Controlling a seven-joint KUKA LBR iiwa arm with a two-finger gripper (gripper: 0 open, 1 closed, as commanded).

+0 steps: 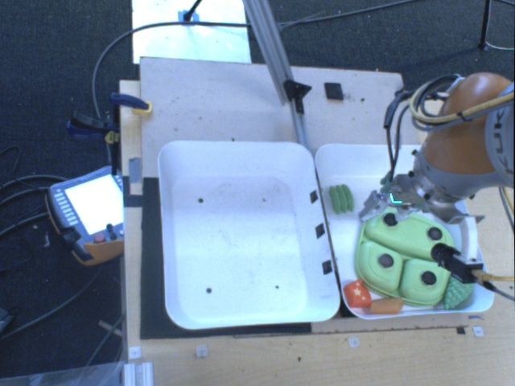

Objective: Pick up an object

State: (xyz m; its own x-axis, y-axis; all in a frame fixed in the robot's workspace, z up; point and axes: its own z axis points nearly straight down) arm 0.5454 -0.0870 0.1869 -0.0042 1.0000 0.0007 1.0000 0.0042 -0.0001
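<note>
crowding right bin [334, 158]: green tray [402, 256], pickle [341, 198], tomato [357, 294], pincer [385, 205] above

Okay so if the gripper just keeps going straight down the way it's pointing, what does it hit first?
Most likely the green moulded tray in the right bin. The gripper sits at that tray's upper edge, pointing down into the bin. Depth is hard to judge from above, so it could land on bin floor just beside it.

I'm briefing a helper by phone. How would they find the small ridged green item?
Look in the right-hand white bin, along its left wall. The small dark green ridged object lies alone there, darker and much smaller than the pale green moulded tray nearby.
</note>
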